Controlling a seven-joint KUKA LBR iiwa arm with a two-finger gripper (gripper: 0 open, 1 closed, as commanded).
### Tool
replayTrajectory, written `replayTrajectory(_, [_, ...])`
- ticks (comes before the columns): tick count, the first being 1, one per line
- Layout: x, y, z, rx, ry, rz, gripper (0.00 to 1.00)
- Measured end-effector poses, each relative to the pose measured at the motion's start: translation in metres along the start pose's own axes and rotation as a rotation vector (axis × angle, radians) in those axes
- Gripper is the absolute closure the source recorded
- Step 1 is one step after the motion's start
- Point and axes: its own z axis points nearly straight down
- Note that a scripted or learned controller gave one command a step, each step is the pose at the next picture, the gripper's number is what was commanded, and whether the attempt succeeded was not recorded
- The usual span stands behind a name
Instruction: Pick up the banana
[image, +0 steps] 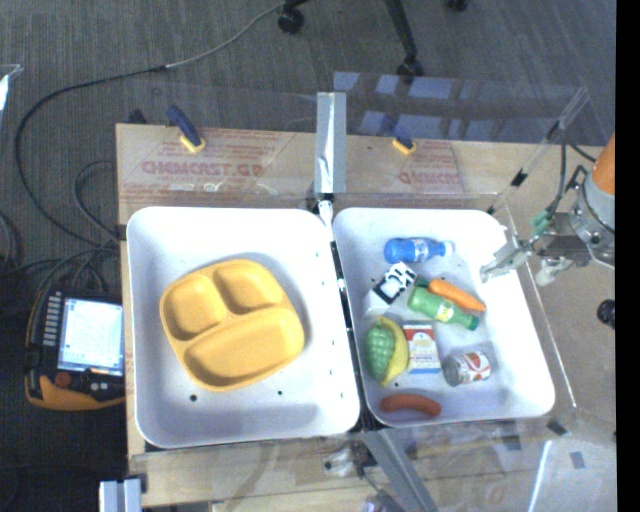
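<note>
Arm (603, 205): grey metal wrist, orange band above it at the frame edge. Claw (500, 264): pale grey, slim fingers, boxy silver body. A small green spot sits near the wrist, possibly a light or tag; too blurred to tell.

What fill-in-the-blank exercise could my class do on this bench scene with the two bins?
1. The yellow divided tray lies in the ____ bin.
2. The banana lies beside a ____ vegetable.
3. The blue bottle lies at the ____ end of the right bin.
4. The gripper hovers over that bin's ____ rim.

Missing words: left; green; far; right
</note>
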Motion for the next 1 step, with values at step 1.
replayTrajectory(1, [0.0427, 0.0248, 0.1379, 0.001, 0.001, -0.046, 0.0])
